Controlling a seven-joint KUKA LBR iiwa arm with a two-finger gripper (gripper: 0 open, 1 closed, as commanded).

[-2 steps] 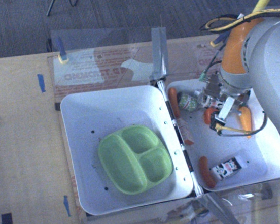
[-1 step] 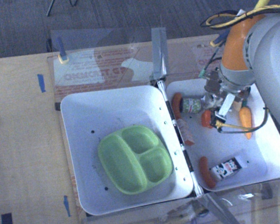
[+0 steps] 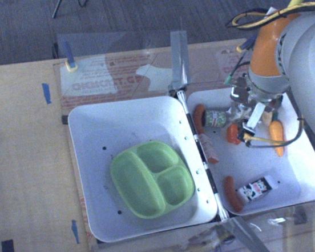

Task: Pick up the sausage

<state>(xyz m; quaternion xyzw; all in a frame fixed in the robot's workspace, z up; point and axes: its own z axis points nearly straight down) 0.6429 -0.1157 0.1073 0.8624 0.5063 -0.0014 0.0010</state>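
Camera view: our hand [image 3: 248, 123], grip state unclear, hovers among crowded items, well apart from the sausage [image 3: 231, 193]; we risk grabbing the carrot [image 3: 277, 137] instead.

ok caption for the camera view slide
Claw low in the right bin, sausage near its front-left corner; green tray in left bin.
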